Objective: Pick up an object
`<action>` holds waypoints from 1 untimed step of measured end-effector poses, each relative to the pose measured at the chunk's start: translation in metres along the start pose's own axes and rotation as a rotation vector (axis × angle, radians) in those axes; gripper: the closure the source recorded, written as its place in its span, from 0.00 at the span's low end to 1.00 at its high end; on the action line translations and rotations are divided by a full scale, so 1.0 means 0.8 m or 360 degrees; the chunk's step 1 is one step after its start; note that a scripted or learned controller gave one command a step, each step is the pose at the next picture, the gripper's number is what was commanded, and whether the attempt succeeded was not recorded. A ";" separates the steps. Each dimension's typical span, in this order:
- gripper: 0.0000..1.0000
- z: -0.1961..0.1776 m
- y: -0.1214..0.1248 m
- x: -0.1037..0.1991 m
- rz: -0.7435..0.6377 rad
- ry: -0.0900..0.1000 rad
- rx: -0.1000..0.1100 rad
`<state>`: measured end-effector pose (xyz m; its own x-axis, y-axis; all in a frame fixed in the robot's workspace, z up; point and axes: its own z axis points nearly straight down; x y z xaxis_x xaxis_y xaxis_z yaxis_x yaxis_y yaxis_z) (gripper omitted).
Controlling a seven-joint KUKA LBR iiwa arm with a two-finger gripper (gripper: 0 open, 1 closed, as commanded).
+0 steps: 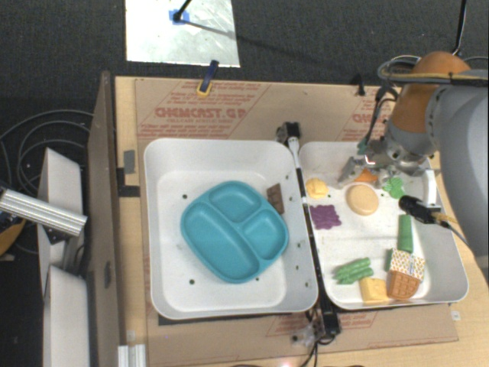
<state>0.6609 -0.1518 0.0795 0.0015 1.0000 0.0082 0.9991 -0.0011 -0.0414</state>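
- The arm, grey with an orange band, is seen reaching in from the right over the far part of the right bin.
- The gripper is lowered near the far edge of that bin; whether the jaws are apart or together cannot be told, and nothing is seen between them.
- A small orange piece lies just below the gripper, with a small green piece beside it.
- A tan round bun rests in the middle of the right bin, close to the gripper, and a yellow piece lies to its left.
- A purple bunch of grapes is placed by the bin's left wall.
- A dark green upright piece stands toward the right, under a black part of the arm.
- In the near part, a green bean pod, a yellow cheese block and a waffle-patterned piece are gathered.
- The left bin holds a teal divided plate, with a small brown piece at its upper right edge.
- Both bins are carried side by side on the table.
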 end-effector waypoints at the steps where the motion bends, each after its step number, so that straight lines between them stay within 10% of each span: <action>1: 0.00 0.000 0.000 -0.008 0.0002 0.0005 -0.0004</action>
